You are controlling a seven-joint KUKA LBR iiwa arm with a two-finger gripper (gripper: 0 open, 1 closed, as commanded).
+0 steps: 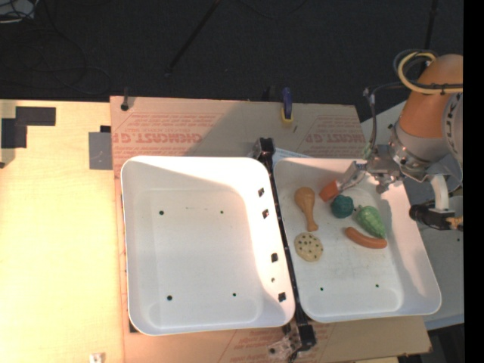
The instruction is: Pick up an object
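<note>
The right bin [401, 293] holds a tan drumstick-shaped toy [307, 206], a round speckled cookie [308, 246], a teal ball [342, 206], a green leafy toy [370, 219], an orange-red sausage [365, 238] and a small orange-red piece [329, 191]. My gripper [352, 178] hangs over the bin's far right part, just above and right of the orange-red piece, close to the teal ball. Its fingers point down-left and look spread, with nothing between them.
The left bin [144, 308] lies beside the right one, with a black divider with clips [274, 225] between them. Cardboard [189, 131] lies under both bins. The pale bench surface [53, 240] extends to the left. A blue clamp [286, 104] stands at the cardboard's far edge.
</note>
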